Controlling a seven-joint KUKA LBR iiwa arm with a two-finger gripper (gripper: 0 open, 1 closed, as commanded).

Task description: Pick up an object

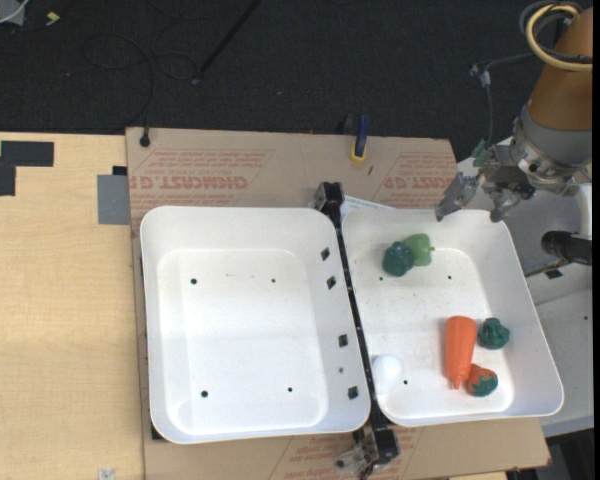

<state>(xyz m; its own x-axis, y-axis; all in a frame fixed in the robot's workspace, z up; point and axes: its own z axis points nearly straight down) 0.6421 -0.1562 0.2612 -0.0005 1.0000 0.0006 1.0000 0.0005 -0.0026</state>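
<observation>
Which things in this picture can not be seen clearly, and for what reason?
- Gripper, camera view: small and dark above the right bin's far corner; its finger state is unreadable.
- Arm, camera view: cut off by the right edge.
- Small green piece by the carrot: too small to identify.
- White ball: blends into the white bin.

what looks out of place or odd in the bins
Nothing stands out. The carrot, the green pepper, two small green pieces and a white ball all lie inside the right bin, none spilled over its rim. The gripper hangs above that bin's far right corner, holding nothing.
</observation>
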